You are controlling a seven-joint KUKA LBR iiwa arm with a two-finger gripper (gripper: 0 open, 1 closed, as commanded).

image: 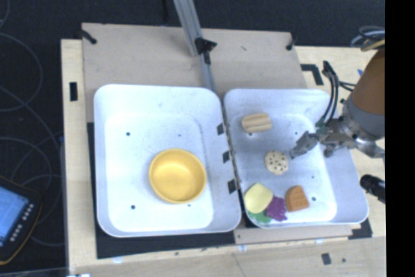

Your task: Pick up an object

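Cookie [277,162], round and speckled, lies flat mid-floor of the right bin [343,201], the likeliest target because it sits nearest the pincer [302,145]. The pincer hangs just beside it, up and to the right, apparently not touching; whether it is wide or narrow cannot be told. A tan cylinder [256,122] lies farther back; a yellow piece [258,197], purple piece [277,209] and orange piece [296,198] cluster against the near wall. The left bin [117,113] holds a yellow bowl [177,175]. Both bins rest on the bench [74,139].
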